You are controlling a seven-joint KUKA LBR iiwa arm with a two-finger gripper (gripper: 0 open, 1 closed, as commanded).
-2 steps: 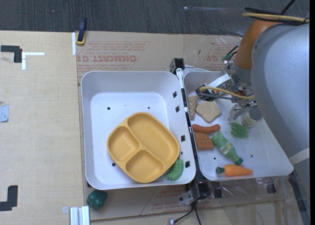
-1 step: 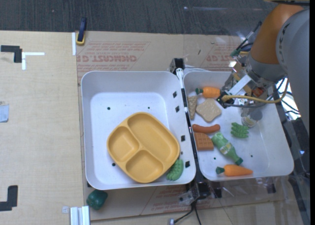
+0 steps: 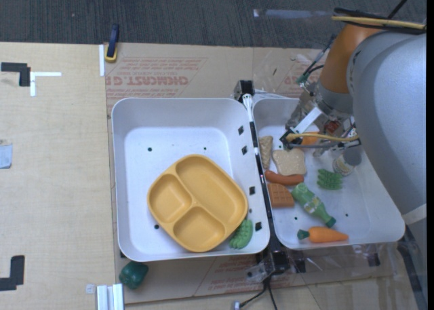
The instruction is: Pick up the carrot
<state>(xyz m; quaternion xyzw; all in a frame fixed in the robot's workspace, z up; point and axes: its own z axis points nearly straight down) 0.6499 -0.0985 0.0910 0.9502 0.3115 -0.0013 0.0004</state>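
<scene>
The carrot (image 3: pixel 324 235), orange with a green top, lies on its side near the front edge of the right bin (image 3: pixel 380 224). My gripper (image 3: pixel 339 147) hangs over the back part of that bin, well behind the carrot and apart from it. The grey arm above it hides much of the bin's back right corner. Nothing shows as held.
In the right bin also lie a green bottle (image 3: pixel 313 205), a sausage (image 3: pixel 285 178), a bread slice (image 3: pixel 289 162), a brown waffle (image 3: pixel 280 197) and a green leafy piece (image 3: pixel 329 180). The left bin (image 3: pixel 135 132) holds a yellow divided plate (image 3: pixel 196 201) and a green pickle (image 3: pixel 241 233). A green pepper (image 3: pixel 133 273) lies outside.
</scene>
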